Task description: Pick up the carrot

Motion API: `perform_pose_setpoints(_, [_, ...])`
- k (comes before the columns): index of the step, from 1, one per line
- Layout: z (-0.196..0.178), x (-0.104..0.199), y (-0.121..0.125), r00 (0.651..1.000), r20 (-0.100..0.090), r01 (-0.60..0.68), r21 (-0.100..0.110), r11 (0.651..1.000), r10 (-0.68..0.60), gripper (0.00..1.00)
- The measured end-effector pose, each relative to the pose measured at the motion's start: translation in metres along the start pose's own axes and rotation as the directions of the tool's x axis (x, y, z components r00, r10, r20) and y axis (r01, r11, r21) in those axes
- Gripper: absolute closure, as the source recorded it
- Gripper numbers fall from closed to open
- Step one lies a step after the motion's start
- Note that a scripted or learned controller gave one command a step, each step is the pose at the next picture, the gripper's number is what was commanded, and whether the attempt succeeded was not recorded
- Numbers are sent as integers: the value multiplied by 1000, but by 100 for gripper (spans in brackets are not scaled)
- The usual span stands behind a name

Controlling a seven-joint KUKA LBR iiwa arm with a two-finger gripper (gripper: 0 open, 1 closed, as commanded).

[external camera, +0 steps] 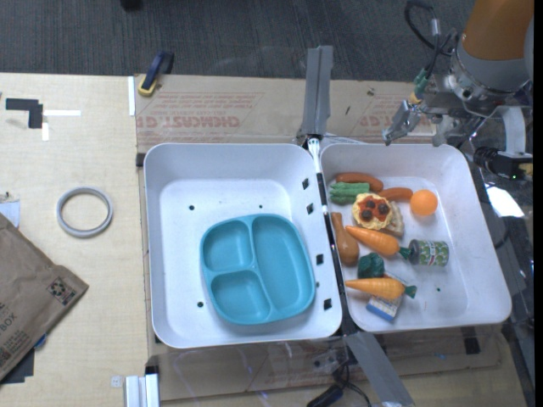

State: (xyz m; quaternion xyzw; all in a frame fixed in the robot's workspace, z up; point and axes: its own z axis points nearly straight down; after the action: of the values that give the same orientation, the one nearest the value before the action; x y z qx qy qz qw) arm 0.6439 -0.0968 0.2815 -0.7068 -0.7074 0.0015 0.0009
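Note:
Two orange carrots lie in the right bin [475,227]. One carrot [374,241] lies slanted near the bin's middle, beside a toy pizza slice [377,212]. The other carrot [376,287], with a green stem end pointing right, lies nearer the front. My gripper [405,124] hangs over the far rim of the right bin, well behind and apart from both carrots, with nothing seen in it. The arm's orange band [506,11] is at the top right.
The right bin also holds an orange ball [423,202], a red sausage [358,180], a green vegetable [344,193], a small bottle [428,253], a brown piece [344,241] and a blue block [382,310]. A blue divided plate [254,268] lies in the left bin [170,227].

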Motion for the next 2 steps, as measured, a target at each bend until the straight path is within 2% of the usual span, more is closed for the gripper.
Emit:
perform_pose_setpoints(1, [122,-36,-28,992,0,-125,0,992,125,0])
perform_pose_setpoints(2, [180,-14,-56,1000,6,-11,-24,1000,11,0])
